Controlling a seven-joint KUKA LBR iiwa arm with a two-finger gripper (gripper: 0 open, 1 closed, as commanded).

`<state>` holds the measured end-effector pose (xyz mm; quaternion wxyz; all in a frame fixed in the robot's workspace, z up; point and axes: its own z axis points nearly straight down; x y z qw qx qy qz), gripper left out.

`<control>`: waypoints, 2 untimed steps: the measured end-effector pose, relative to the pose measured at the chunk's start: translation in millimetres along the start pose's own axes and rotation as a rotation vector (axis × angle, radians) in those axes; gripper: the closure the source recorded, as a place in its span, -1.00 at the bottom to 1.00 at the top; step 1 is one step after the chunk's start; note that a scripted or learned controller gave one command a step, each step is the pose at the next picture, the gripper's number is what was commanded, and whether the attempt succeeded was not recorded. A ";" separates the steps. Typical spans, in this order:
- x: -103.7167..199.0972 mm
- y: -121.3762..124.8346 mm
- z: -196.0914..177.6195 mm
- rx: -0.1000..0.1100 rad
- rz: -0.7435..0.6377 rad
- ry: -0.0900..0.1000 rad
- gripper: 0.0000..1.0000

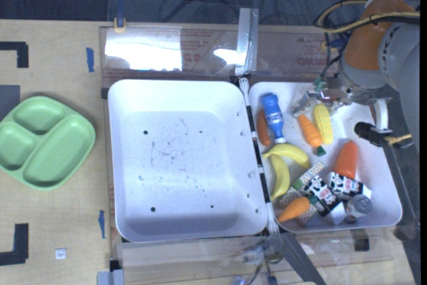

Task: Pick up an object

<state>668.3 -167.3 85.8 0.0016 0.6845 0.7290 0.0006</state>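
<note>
Yellow corn cob (323, 122) lying beside small orange carrot (309, 131), right bin's top

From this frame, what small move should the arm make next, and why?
Probably a short descent. The gripper hangs at the back of the right bin, just over the corn cob and a small carrot, and nothing shows between its fingers, so it likely needs to drop lower before closing.

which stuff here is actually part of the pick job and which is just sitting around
Part of the job:
- gripper
- corn cob
- small carrot
- blue bottle
- banana
- right bin

Just lying about:
- left bin
- green divided plate
- blue tape marks
</note>
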 end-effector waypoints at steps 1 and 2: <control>1.5 1.9 -11.2 -0.004 -0.004 -0.002 1.00; 35.5 2.0 -84.4 0.001 -0.005 0.001 1.00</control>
